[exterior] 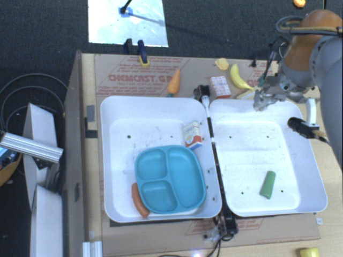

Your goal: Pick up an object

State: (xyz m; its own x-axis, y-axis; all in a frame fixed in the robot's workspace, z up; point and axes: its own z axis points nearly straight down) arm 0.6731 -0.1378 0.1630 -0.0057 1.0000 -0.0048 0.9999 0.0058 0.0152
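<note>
Start from the blue tray (170, 179), your landmark, smooth moulded plastic in three compartments: an orange sausage-shaped piece (139, 199) hugs its left edge, a small printed carton (193, 134) leans at its upper right corner. Well right of it, in the other bin (300, 143), lies a stubby green cylinder (268, 184). The gripper (261, 101) hovers far up-right, over that bin's back rim; how wide the jaws stand, I cannot tell. Your risk: that rounded cylinder rolling off slick plastic.

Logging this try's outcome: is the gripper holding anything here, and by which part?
It cannot be told. The gripper sits at the right bin's far rim, too small to read; the green block lies apart on that bin's floor.
</note>
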